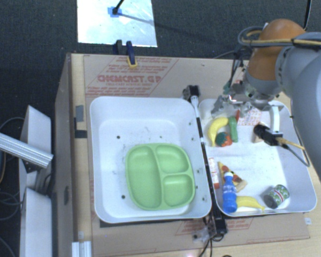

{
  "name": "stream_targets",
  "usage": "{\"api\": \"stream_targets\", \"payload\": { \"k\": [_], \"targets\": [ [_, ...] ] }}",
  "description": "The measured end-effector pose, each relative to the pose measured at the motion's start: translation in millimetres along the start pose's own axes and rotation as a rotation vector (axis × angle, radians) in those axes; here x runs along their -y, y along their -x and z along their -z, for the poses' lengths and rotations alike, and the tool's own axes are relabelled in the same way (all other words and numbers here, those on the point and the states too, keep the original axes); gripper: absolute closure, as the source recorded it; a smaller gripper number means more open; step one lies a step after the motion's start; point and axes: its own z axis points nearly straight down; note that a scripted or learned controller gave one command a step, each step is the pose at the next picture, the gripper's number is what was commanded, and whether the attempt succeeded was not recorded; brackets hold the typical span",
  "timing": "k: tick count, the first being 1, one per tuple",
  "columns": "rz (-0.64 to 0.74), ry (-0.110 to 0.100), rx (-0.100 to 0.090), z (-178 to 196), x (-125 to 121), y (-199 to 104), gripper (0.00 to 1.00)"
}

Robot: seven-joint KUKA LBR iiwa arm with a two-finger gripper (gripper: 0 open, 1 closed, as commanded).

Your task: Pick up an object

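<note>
- I see the grey arm with an orange band (273, 47) reaching in from the right; its two-finger gripper (232, 101) sits over the far end of the right shallow white bin (295, 171), near the wall shared with the other bin.
- Whether the gripper is wide, narrow or holding anything, I cannot tell; nothing is visibly gripped.
- Candidate objects nearest the gripper: a curved yellow plastic banana (218, 126), just below it in the view, with a slim green-and-red toy vegetable (234, 128) beside it and a round green-and-orange toy piece (223, 139) touching both.
- Candidate objects at the near end, well apart from the gripper: a blue plastic bottle (229, 193), a toy pizza slice (232, 176) beside its neck, a second, smaller yellow banana (250, 202) by its base, and a green-labelled metal can (276, 196) lying on its side.
- The left shallow white bin (112, 116) holds a pale green three-compartment plastic plate (159, 175), lying flat.
</note>
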Motion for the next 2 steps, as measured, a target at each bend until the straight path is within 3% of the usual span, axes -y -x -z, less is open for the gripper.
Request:
{"api": "stream_targets", "payload": {
  "k": [1, 2],
  "targets": [
    [-0.004, -0.005, 0.0, -47.3, 16.7, -0.7, 0.0],
    [-0.002, -0.001, 0.0, -35.5, 15.1, -0.8, 1.0]
  ]
}}
